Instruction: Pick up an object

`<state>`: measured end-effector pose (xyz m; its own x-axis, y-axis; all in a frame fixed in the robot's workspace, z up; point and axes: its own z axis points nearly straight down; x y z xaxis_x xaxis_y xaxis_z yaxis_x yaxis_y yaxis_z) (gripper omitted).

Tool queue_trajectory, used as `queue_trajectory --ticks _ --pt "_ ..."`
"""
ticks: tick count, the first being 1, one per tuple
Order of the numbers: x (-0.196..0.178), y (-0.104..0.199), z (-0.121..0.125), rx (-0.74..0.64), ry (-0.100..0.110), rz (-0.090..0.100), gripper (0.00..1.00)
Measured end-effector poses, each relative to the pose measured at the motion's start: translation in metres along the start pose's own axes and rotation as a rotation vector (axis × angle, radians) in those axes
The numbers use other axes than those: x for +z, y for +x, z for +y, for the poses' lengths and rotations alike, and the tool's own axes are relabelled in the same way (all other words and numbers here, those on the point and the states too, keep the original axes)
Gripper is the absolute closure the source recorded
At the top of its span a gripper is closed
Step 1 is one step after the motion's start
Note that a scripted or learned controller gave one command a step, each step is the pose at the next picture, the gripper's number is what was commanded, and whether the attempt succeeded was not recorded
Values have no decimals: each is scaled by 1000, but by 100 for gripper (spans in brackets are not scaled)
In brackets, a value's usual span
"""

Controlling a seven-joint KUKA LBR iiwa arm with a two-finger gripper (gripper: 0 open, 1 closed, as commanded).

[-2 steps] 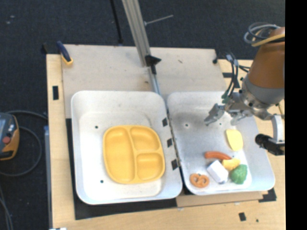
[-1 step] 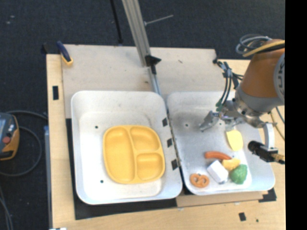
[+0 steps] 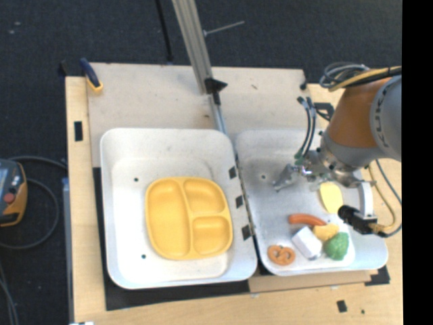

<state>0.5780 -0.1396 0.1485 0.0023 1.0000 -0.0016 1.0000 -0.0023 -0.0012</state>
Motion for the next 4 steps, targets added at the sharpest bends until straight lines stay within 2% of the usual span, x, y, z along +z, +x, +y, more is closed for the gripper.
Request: queue_trajectory --ticks 1,2,3,4 --pt "-14 -1 1 4 -6 0 100" --pt "-78 -2 7 -5 -10 -1 100" --pt "-122 -4 8 -5 -7 0 100" --pt "-110 52 23 -9 -2 2 100"
